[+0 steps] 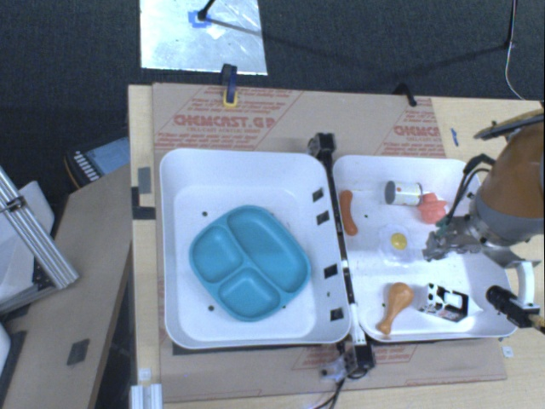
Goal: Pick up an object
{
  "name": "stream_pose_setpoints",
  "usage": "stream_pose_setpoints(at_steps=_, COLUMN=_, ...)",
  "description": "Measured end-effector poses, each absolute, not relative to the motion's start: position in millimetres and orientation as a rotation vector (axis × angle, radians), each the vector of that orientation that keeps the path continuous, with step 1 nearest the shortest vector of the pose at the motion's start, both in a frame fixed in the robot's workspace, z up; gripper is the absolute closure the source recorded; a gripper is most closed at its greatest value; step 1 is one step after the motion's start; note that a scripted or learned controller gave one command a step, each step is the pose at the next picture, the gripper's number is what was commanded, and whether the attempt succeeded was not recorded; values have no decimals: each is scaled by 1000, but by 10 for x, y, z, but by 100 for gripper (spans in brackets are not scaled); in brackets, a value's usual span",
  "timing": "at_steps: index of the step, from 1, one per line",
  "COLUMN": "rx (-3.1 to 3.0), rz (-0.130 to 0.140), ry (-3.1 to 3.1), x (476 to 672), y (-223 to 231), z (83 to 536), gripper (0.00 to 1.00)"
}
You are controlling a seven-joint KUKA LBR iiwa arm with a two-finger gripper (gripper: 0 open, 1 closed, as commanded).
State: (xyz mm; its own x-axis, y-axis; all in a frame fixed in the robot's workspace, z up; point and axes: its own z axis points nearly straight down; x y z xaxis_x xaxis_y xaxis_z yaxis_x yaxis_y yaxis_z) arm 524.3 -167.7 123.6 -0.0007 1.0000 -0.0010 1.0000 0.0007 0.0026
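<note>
Bench point(281, 113) surface is tan board with red lettering, bearing two shallow white plastic bins side by side. Left bin point(183, 177) holds a glossy blue divided tray point(248, 262) with three rounded compartments. Right bin point(366, 170) holds an orange sausage-shaped piece point(348, 212), a short grey cylinder point(404, 193), a pink lump point(433, 209), a flat white disc with a yellow centre point(398, 242), a tan drumstick-shaped piece point(394, 305) and a small black-and-white block point(446, 301). Pincer point(438, 244) sits low over the right bin, just beside the disc; whether it is apart or together cannot be told.
</note>
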Motion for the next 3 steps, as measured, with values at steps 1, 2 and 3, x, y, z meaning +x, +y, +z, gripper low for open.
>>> stream_pose_setpoints(at_steps=1, rx=2215, rz=3, ry=2222, x=5326, y=-1728, z=1818, gripper=100)
stream_pose_setpoints(at_steps=2, rx=2214, rz=3, ry=2223, x=5242, y=-1732, z=2313, gripper=100)
stream_pose_setpoints(at_steps=3, rx=2213, rz=3, ry=2223, x=5254, y=-1735, z=2839, gripper=100)
